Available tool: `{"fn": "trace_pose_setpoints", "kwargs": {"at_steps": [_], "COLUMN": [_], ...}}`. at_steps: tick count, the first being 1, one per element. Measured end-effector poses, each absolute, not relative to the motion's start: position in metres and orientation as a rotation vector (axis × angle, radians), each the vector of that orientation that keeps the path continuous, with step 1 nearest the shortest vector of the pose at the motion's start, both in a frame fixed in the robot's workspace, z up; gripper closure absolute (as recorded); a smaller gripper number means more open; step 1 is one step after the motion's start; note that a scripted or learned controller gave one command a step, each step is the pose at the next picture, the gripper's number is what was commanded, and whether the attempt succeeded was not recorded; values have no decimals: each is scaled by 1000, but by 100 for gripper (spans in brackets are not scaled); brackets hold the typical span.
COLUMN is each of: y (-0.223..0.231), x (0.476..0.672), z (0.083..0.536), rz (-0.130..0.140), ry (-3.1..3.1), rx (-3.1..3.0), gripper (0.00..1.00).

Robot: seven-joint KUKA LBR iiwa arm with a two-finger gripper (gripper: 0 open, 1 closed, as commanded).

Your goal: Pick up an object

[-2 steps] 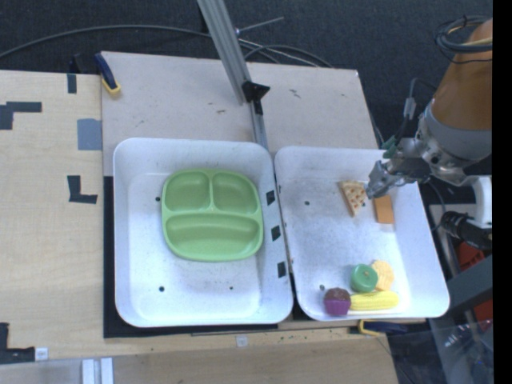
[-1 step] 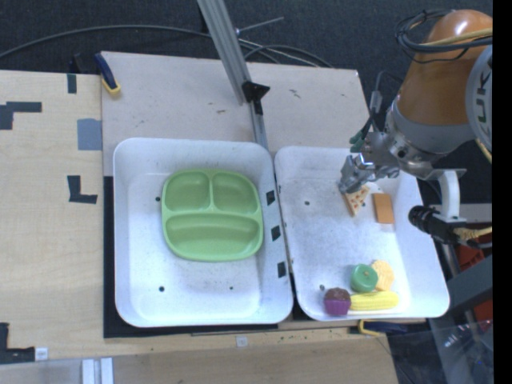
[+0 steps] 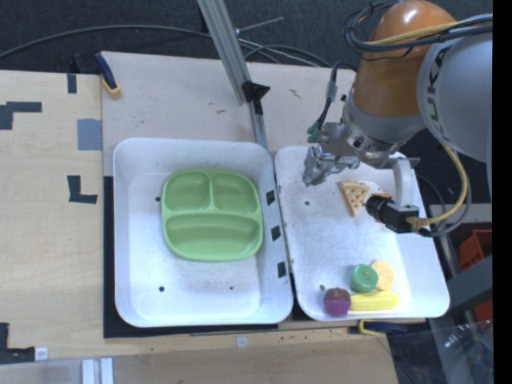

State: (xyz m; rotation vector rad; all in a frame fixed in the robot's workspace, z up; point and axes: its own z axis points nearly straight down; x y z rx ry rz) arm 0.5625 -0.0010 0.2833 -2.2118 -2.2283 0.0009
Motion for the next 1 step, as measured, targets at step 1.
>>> {"fn": "trace_pose_setpoints", "kwargs": {"at_steps": [1], "y": [56], "x": [581], "z": [263], "rz": [2], "ry": [-2228], "rx": [-2212], "gripper": [100]}}
